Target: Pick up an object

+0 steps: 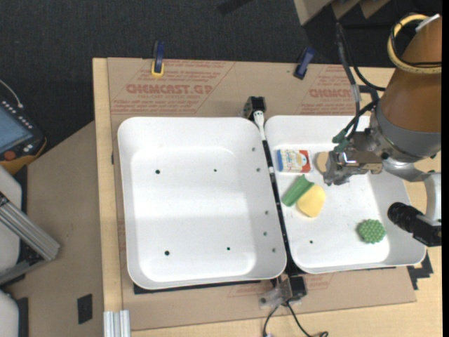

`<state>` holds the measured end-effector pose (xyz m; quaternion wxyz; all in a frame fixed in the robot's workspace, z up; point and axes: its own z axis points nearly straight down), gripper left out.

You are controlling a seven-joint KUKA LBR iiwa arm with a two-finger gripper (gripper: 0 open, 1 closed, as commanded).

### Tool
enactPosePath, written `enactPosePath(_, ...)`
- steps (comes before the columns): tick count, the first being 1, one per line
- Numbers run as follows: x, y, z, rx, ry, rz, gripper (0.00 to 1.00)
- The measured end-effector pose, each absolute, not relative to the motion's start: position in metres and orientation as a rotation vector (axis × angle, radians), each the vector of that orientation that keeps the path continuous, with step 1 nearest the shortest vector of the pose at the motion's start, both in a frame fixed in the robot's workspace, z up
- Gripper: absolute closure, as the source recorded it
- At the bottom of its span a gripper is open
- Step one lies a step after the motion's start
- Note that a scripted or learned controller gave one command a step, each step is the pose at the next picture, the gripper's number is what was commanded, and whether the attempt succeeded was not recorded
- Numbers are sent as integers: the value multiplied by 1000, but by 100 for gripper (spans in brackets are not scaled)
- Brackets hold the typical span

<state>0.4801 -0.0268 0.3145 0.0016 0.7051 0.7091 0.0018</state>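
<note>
The right bin (337,253) holds a small white carton with a blue and red label (292,161), a green oblong piece (295,190), a yellow lemon-like piece (312,201) touching it, and a green bumpy ball (371,231). My gripper (335,172) hangs over the upper middle of this bin, just right of the carton and above the lemon. A tan round thing (322,162) peeks out at its left side, partly hidden by it. The arm's body hides the fingertips.
The left bin (140,146) lies beside the right one, divided by a black hinge strip (270,181). Blue clamps (304,62) hold the cardboard base at the back. A black arm part (412,221) lies over the right bin's right edge.
</note>
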Motion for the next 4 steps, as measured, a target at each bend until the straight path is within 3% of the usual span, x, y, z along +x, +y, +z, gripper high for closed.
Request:
enactPosePath(1, 478, -131, 257, 2234, 2213, -7, 100)
enactPosePath(2, 492, -82, 302, 2213, 2223, 5, 100)
enactPosePath(3, 476, -220, 232, 2238, 2208, -9, 100)
enactPosePath(4, 480, -151, 297, 2212, 2223, 5, 100)
